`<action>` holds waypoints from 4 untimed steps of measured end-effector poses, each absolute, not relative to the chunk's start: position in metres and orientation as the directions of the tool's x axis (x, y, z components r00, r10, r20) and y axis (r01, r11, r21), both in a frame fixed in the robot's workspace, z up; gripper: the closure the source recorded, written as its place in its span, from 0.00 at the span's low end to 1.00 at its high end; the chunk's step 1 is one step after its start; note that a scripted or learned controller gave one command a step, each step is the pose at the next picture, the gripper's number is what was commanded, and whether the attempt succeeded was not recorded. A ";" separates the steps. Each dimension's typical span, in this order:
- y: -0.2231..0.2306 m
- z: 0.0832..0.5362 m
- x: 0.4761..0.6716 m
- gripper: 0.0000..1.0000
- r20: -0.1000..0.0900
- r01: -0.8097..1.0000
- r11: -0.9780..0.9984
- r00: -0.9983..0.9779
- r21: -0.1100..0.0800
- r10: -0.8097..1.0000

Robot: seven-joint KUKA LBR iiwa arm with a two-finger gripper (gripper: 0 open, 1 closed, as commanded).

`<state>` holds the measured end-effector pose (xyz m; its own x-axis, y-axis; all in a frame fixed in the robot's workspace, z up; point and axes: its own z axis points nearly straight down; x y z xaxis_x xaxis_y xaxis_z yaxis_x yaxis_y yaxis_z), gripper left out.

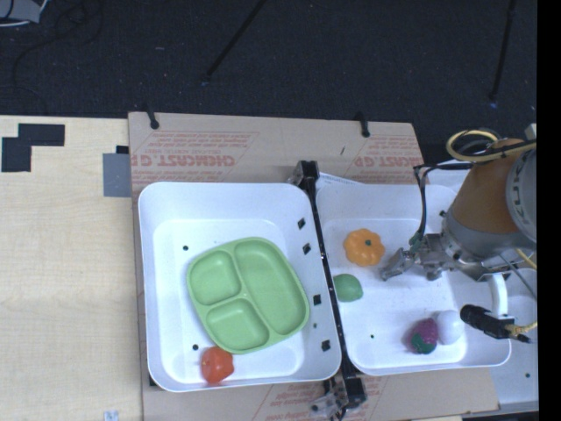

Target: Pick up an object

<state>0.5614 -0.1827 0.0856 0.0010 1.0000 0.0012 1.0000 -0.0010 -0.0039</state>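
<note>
My gripper (410, 264) hangs spread and empty over the right bin (386, 202). An orange pumpkin (364, 246) sits just beside my fingertips, a green ball (347, 287) below it against the divider, and a purple-green toy (424, 336) with a white ball (449, 325) near the front rim. Bare floor lies between. Beyond the divider: one green tray (247, 295), one red toy (216, 364).

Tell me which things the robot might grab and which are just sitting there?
Might grab, near the tool: orange pumpkin, green ball, purple-green toy, white ball.

Just sitting, left bin: green tray, red toy.
</note>
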 end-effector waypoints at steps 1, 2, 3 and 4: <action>-0.184 0.098 0.562 1.00 0.001 1.000 -0.003 0.003 -0.002 1.000; -0.189 0.159 0.558 1.00 -0.001 1.000 -0.006 0.006 0.002 1.000; -0.189 0.204 0.552 1.00 -0.001 1.000 -0.002 0.002 0.002 1.000; -0.181 0.253 0.559 1.00 -0.001 1.000 0.002 -0.002 0.003 1.000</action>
<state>0.5587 -0.1813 0.2534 -0.0018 1.0000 -0.0008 1.0000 0.0018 0.0033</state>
